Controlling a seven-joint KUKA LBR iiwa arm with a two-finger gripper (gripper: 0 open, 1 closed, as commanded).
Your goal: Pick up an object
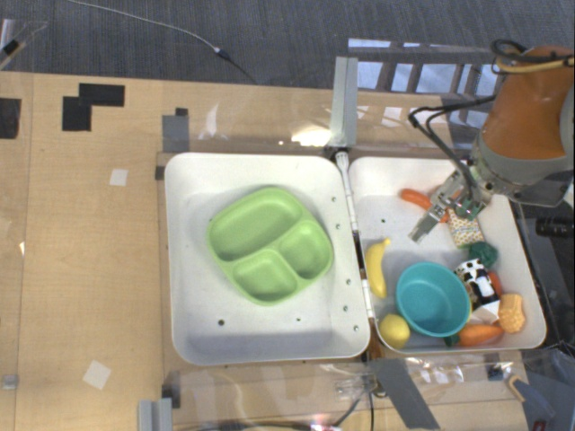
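My gripper [437, 216] hangs over the upper middle of the right bin [386, 182], at the end of the grey arm with its orange band [530, 106]. A small orange carrot [414, 197] lies just left of and behind it. A speckled white piece [464, 231] and a dark green toy [482, 253] sit right beside it on the right. Further forward lie a teal bowl [433, 299], a banana [375, 268] and a lemon [393, 330]. I see nothing held in the gripper.
The left bin [189, 321] holds a light green divided plate [269, 243]. In the right bin's front right corner are a black-and-white cow toy [480, 285], an orange lump [511, 313] and another carrot [480, 335]. A metal divider [355, 250] separates the bins.
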